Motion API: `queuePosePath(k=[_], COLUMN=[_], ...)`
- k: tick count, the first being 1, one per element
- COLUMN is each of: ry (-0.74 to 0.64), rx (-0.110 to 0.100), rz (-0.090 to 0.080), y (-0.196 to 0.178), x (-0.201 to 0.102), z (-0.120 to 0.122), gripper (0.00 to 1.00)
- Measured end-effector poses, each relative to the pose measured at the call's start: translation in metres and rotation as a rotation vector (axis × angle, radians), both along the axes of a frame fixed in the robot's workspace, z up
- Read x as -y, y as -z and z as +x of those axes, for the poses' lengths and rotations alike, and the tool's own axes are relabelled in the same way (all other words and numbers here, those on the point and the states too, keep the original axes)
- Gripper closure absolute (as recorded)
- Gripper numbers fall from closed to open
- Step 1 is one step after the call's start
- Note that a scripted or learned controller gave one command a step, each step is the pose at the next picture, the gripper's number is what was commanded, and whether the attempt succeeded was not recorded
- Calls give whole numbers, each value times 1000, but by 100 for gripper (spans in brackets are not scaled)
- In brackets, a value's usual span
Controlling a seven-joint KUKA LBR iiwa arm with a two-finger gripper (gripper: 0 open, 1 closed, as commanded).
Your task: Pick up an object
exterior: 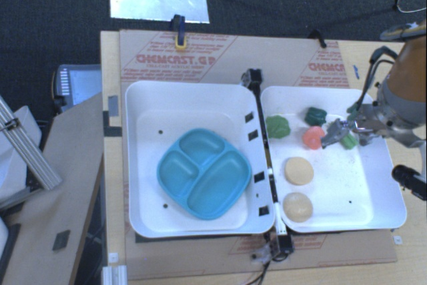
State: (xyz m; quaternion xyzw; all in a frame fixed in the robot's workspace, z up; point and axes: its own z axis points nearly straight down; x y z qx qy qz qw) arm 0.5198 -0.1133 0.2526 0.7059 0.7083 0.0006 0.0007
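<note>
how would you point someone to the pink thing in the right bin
Start at the right white bin, then its far half, where small items cluster near the gripper. The round pink-orange piece lies below a dark green block; it's the only reddish thing there.

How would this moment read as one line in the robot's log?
gripper: over right bin | nearest: pink piece | blue tray: left bin

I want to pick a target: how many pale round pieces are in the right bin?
2. One pale round piece lies near the right bin's middle left; the other pale round piece sits just below it near the front-left corner. More may hide under the gripper.
</note>
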Motion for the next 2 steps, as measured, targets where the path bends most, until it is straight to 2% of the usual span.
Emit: queuePosePath(k=[1, 2], ry=[2, 2], rx=[-6, -5], rz=[1, 1], y=[62, 104], x=[-4, -4], z=[1, 1], gripper=[0, 0])
